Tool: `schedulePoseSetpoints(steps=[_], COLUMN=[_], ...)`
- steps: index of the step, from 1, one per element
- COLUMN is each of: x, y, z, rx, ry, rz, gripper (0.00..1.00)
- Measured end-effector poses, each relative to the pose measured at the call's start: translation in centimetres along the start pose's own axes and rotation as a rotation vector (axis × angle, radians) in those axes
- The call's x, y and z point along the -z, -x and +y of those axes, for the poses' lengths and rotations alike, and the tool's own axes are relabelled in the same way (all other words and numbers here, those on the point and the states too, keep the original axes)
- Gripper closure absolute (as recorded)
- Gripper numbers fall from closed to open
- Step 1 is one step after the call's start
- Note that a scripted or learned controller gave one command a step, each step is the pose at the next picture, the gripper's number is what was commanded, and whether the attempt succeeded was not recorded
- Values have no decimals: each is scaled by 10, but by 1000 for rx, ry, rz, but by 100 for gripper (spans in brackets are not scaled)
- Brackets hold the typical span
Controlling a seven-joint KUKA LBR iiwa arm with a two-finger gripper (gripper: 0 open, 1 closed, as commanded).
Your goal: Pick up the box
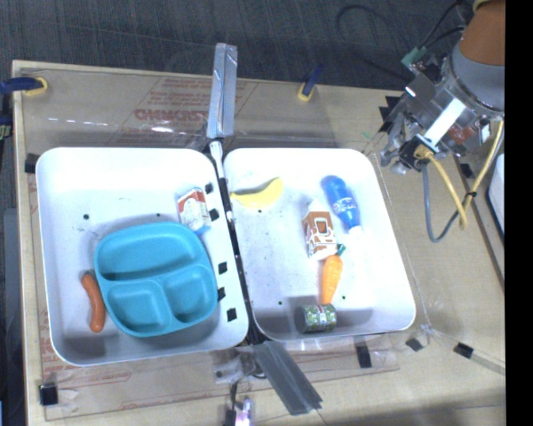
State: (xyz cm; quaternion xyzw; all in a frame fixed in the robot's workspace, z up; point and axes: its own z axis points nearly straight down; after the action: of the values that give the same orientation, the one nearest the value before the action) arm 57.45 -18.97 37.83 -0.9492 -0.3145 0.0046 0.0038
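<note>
A small brown and white box [320, 233] lies in the middle of the right bin [393, 264], between a blue bottle [340, 202] and a carrot [330, 278]. A second small carton, red and white [192, 208], lies in the left bin [58, 193] by the divider, touching the blue plate's far edge. My gripper [396, 147] hangs above the right bin's far right corner, up and to the right of the brown box and well apart from it. Nothing is seen held in it.
A yellow banana [259, 192] lies at the right bin's far left. A green can [319, 318] rests at its near edge. The left bin holds a blue divided plate [156, 278] and a sausage [93, 302]. Yellow and grey cables [440, 198] hang right of the bins.
</note>
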Motion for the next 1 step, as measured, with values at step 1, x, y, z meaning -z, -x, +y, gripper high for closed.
schedulePoseSetpoints(steps=[1], x=[27], y=[78], z=[-60], rx=[-267], ry=[4], rz=[6], gripper=[100])
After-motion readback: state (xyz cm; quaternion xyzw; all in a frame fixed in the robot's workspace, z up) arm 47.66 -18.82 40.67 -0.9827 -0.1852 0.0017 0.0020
